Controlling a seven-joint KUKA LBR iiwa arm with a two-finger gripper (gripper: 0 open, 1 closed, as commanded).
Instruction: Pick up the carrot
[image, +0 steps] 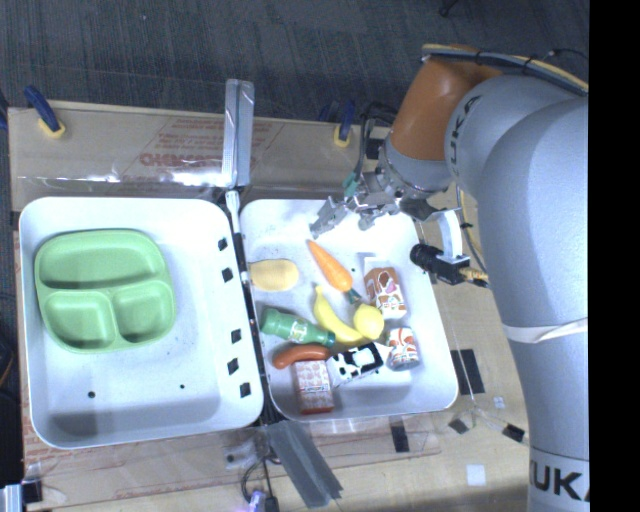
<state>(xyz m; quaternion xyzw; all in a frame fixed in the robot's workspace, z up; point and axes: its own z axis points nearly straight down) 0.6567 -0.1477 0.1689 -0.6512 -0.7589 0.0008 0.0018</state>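
Grey and bulky, the arm (530, 200) reaches in over the right bin (425, 395). Its gripper (345, 212) hovers above the bin's far end, fingers slightly parted and holding nothing. Just below the fingertips lies the carrot (329, 264), slanted, between a potato (273, 274) and a small can (384, 287), near a banana (335, 320).

Carrot (329, 265) in right bin (425, 385) (banana (335, 318) below)
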